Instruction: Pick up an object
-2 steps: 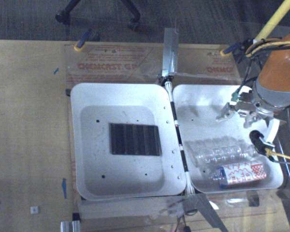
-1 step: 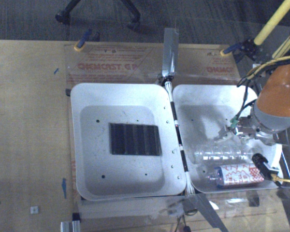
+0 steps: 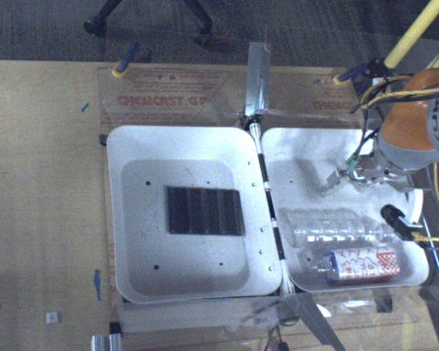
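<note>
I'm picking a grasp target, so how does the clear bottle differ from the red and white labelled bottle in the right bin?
The clear bottle is see-through and ribbed, hard to make out against the right bin; the labelled bottle has a red and white printed wrap and stands out. The clear bottle looks longer and lies farther from the near rim; the labelled bottle lies along it. Both lie on their sides, roughly parallel.

faint reddish mirrored lettering runs across the clear sheet (image 3: 168, 93) taped to the counter (image 3: 36, 196) behind the bins (too washed out to read with any certainty). the bottle (image 3: 358, 264) in the right bin has a red-and-white label, its print too small to read.
</note>
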You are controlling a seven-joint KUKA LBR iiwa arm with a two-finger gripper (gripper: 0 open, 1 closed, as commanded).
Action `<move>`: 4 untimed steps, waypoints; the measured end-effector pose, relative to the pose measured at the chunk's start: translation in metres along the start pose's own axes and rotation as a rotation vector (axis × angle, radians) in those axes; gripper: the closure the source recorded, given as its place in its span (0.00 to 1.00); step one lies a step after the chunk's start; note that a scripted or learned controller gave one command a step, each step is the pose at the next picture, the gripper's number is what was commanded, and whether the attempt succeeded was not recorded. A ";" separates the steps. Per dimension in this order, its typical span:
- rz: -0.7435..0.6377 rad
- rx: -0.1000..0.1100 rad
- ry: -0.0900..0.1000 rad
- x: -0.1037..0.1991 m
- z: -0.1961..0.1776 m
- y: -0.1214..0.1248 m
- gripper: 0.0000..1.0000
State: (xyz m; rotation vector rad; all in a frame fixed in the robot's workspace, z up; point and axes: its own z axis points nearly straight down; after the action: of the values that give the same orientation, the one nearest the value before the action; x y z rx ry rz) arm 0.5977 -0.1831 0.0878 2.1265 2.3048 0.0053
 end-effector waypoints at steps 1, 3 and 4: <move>-0.134 -0.004 0.001 0.036 -0.001 -0.092 0.00; -0.131 -0.013 -0.004 0.034 -0.013 -0.090 1.00; -0.225 0.004 0.001 0.019 -0.095 -0.095 1.00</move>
State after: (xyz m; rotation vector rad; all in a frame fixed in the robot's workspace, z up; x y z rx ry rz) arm 0.5005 -0.1714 0.1820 1.8563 2.5313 0.0010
